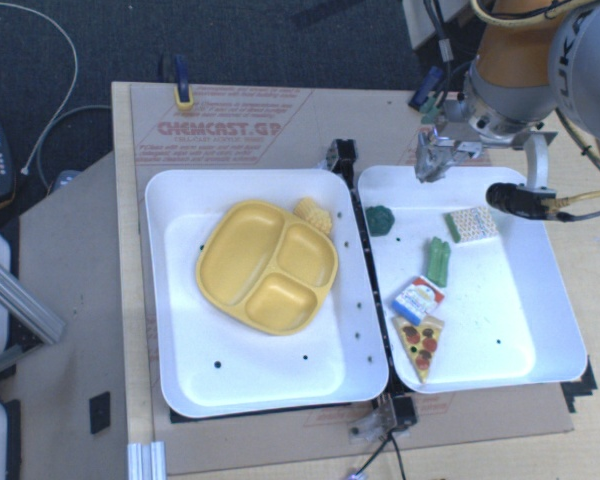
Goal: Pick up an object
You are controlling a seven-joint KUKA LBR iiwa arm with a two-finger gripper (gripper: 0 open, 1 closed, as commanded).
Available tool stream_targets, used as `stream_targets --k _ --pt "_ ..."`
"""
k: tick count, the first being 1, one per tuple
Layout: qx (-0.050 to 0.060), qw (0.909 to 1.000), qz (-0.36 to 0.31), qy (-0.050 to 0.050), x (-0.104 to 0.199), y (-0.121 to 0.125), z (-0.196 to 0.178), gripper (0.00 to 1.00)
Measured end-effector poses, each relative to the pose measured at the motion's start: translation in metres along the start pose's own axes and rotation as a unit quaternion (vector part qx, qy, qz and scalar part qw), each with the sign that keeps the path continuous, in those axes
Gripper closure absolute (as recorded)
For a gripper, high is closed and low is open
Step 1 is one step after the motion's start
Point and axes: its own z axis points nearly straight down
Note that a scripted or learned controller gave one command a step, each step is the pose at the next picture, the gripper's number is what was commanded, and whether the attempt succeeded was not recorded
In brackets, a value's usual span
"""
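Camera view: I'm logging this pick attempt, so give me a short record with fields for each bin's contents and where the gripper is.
left bin: yellow divided plate; small yellow corn-like piece at the plate's far edge
right bin: dark green lump, green pickle-like piece, speckled block, blue and white carton, pizza slice
gripper: above the right bin's far left corner, nothing seen between its fingers
task state: no object picked yet

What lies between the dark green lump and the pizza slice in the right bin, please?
In the camera view, the green block and small carton lie between dark green lump and pizza slice.
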Motion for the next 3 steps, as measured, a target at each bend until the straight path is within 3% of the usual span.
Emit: stream_targets --k 3 --pt "0.001 1.0000 0.000 0.000 0.149 0.006 0.029 1.00"
